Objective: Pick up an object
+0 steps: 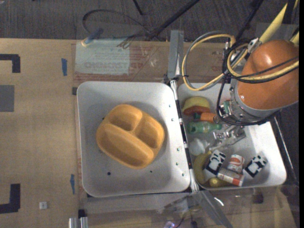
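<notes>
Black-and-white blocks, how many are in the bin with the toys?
2. One black-and-white block lies near the right bin's lower middle, the other toward its lower right. The arm may hide more.

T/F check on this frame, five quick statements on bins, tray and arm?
1. The yellow three-compartment plastic tray lies in the left white bin. True.
2. The tray holds a banana. False: its compartments hold nothing.
3. The gripper is over the right white bin. True.
4. The green plastic bottle lies in the left bin. False: it lies in the right bin, near the divider.
5. The grey arm's orange band is over the left bin. False: it is above the right bin.
</notes>
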Available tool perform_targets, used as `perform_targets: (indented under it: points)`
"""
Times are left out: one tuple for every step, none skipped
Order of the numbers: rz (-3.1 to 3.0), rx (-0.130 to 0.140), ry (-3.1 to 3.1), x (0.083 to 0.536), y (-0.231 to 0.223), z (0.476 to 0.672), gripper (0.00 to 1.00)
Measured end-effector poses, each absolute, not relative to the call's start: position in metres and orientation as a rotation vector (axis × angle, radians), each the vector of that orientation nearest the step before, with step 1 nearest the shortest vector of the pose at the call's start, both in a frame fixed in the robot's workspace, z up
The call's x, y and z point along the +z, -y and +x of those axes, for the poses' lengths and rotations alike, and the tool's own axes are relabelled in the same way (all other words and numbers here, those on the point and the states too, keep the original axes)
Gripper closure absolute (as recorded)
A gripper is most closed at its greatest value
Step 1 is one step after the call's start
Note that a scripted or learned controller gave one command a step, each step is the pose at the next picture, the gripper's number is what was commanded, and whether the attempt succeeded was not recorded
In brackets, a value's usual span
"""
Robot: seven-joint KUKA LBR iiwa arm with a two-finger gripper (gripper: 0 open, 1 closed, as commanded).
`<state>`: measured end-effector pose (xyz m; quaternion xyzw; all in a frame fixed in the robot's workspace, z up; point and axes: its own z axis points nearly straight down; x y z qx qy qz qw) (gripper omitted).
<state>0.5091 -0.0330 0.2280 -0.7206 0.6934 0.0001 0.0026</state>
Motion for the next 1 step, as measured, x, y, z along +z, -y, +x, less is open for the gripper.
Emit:
perform_targets:
  points:
    - [-2.252,0.0,-2.175,0.2384,0.0312,0.5105,1.0]
